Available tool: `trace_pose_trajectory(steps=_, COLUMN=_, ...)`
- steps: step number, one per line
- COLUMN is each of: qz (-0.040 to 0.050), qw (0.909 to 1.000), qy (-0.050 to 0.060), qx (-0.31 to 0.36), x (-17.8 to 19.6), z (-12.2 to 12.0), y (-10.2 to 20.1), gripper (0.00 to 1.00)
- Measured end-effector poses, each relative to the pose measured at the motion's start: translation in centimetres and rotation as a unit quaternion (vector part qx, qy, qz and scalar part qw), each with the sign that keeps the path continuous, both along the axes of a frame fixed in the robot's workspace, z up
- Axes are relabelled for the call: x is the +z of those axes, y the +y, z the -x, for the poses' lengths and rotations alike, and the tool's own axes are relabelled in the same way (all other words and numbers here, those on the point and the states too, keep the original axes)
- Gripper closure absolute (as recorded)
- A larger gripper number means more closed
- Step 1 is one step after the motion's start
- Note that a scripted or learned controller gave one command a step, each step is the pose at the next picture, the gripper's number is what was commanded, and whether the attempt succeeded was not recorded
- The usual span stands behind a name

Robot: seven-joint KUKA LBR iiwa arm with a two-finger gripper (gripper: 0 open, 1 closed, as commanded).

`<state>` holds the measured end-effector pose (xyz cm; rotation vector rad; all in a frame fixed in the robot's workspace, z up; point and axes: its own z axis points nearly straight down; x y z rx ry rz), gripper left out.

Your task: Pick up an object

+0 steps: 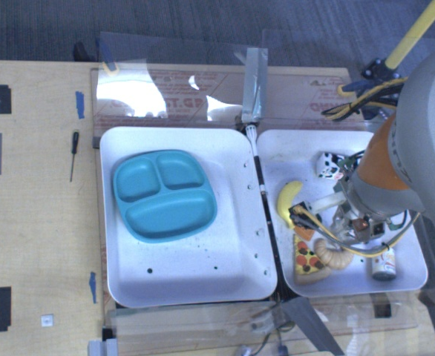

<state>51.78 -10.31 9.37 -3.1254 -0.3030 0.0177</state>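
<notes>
Pizza (307, 259), a toy slice, lay at the near edge of the right bin (418, 277), with a pale ring-shaped piece (333, 256) just beside it and a small can (384, 267) toward the near right corner. Above these hung the gripper (341, 228), lowered among the clutter in the middle of that bin under a tangle of cables; how its jaws stood could not be told, and nothing could be seen clearly between them. Just left of it a yellow banana (288, 198) rested close to the dividing wall, and farther back a small black-and-white toy (329, 165) sat near the arm's orange band (381, 163). The left bin (203, 280) held a blue divided plate (164, 193), well apart from the arm. Beyond both bins ran a clear sheet (165, 87) taped over the bench. As a judgement, the task stood at the reaching stage: the arm was down at the objects, but no grasp was shown and nothing was lifted, so closing on a piece and raising it was all left to do
</notes>
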Motion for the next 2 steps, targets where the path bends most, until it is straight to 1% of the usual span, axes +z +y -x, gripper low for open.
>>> trace_pose_trajectory(steps=1, qz=0.0003, qw=1.0000, qy=-0.007, qx=0.003, x=-0.7, z=-6.3, y=-6.2, gripper=1.00)
trace_pose_trajectory(steps=2, qz=-0.0013, qw=0.9999, qy=-0.008, qx=0.014, x=-0.7, z=-11.2, y=0.3, gripper=1.00)
